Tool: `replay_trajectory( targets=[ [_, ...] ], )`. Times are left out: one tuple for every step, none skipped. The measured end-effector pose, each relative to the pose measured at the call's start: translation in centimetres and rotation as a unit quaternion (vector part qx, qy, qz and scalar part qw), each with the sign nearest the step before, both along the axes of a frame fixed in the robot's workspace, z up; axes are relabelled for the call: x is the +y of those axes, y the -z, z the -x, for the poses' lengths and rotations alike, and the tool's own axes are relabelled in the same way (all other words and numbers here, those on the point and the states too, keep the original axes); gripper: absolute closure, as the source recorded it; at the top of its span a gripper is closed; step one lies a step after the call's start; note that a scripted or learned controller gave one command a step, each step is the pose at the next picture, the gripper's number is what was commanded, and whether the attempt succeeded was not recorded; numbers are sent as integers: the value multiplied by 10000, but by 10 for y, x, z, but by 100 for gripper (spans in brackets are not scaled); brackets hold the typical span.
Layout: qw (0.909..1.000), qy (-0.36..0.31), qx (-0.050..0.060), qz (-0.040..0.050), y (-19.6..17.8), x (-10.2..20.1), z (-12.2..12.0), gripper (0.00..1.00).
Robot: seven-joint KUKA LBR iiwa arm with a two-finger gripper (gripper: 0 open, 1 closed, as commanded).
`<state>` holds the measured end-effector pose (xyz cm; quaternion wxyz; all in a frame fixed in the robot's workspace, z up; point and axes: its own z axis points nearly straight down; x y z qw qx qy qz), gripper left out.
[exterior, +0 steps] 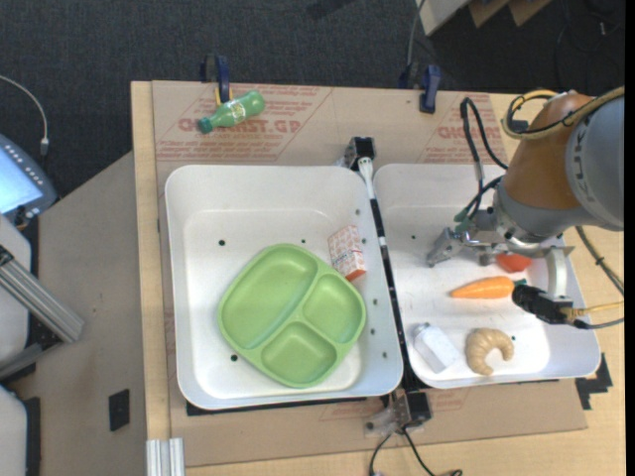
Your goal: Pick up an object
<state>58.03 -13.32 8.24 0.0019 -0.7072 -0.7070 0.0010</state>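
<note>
While gripper (501, 251) grip unclear: green tray (292, 313), carton (346, 252) left bin (189, 296); carrot (483, 289), croissant (489, 349) right bin (417, 191).

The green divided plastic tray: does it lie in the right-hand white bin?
No, the green divided plastic tray lies in the left white bin.

Green bottle (230, 112) (outside the bins)

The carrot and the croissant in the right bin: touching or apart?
Apart. The camera view shows bare white bin floor between the carrot and the croissant below it.
</note>
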Motion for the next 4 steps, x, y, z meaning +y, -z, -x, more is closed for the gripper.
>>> replay_trajectory(
  targets=[
    [10000,4,-27,9,-13,0,-1,100],
    [10000,-3,-49,17,-56,-3,-4,100],
    [10000,-3,-50,16,-107,-3,5,100],
    [10000,-6,-51,17,-142,-3,4,100]
  ],
)
